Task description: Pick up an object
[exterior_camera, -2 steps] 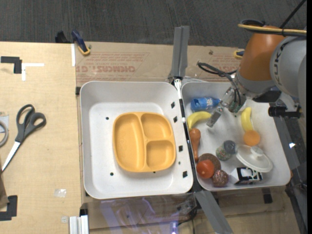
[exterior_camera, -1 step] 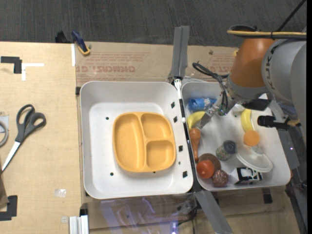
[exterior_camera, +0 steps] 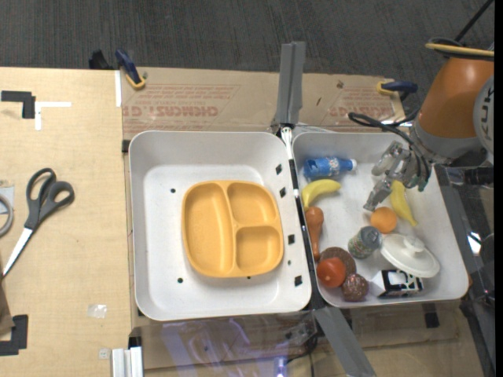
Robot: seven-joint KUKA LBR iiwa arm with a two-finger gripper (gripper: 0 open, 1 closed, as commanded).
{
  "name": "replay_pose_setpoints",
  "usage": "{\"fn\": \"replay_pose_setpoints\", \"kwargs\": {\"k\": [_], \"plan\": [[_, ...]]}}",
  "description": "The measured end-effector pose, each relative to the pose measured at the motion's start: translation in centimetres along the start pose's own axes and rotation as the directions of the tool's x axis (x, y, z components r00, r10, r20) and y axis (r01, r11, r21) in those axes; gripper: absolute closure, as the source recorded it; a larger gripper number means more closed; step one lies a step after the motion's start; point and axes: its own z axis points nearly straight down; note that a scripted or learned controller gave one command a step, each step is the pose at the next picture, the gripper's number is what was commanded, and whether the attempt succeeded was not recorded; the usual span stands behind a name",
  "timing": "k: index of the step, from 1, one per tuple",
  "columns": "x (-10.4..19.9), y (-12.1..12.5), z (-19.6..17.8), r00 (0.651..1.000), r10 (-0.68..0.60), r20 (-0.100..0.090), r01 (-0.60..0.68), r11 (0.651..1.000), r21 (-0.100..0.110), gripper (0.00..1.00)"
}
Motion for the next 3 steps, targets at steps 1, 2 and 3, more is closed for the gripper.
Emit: {"fn": "replay_pose_setpoints", "kwargs": {"k": [1,2,3], "plan": [[-0.2,0.0,-1.0,1.0,0.002,0.005,-0.002,1.0,-0.002,1.0],[1.5,7.1,-14.4,1.0,0.01,-0.003,-0.01,1.0,0.0,1.0],[3.7,4.0,-0.9,0.971,-0.238,-0.005,0.238,0.971,-0.001,1.0]]}}
